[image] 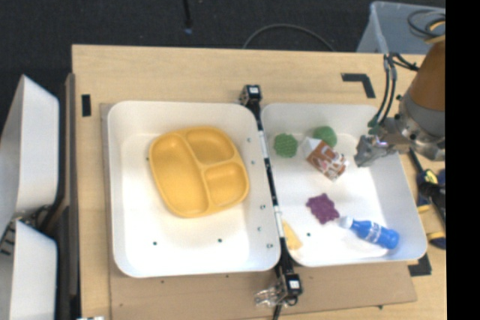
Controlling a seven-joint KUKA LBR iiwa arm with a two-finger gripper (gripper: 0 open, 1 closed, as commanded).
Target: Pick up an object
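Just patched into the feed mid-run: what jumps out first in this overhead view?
The big yellow divided tray in the left bin grabs the eye first. The right bin holds the small stuff: two green pieces at the top, a brown-and-white packet, a purple piece and a blue-and-white bottle lying near the front. The end effector sits at that bin's right side, beside the packet.

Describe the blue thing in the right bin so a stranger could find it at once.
Start at the right bin, the one without the yellow tray. Go to its near right corner: the blue bottle lies on its side there, white cap pointing toward the purple piece. Nothing else in that bin is blue.
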